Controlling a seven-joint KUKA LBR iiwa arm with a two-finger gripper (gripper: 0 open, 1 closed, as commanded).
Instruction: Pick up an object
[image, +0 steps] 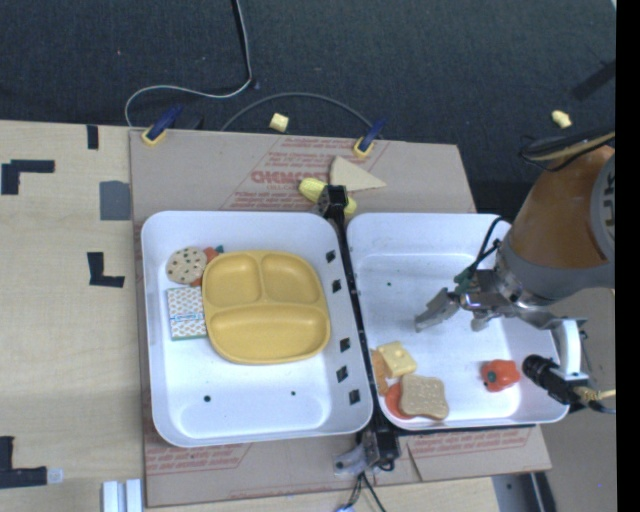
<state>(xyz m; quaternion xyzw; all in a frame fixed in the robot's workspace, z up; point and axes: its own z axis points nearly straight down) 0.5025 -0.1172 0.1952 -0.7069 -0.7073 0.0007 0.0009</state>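
Gripper (440, 308) over bare floor of right bin (420, 245), fingers slightly parted, nothing between them. Nearest items in same bin: yellow cheese-like block (397, 359) and bread slice (424, 397) lying on a red piece near front wall; red tomato-like item (500, 374) towards right corner. Left bin (160, 300) holding yellow divided tray (266, 306), a cookie (186, 265), and a small checked packet (186, 312), print unreadable. Red lettering on cardboard (280, 170) behind bins, too blurred to read
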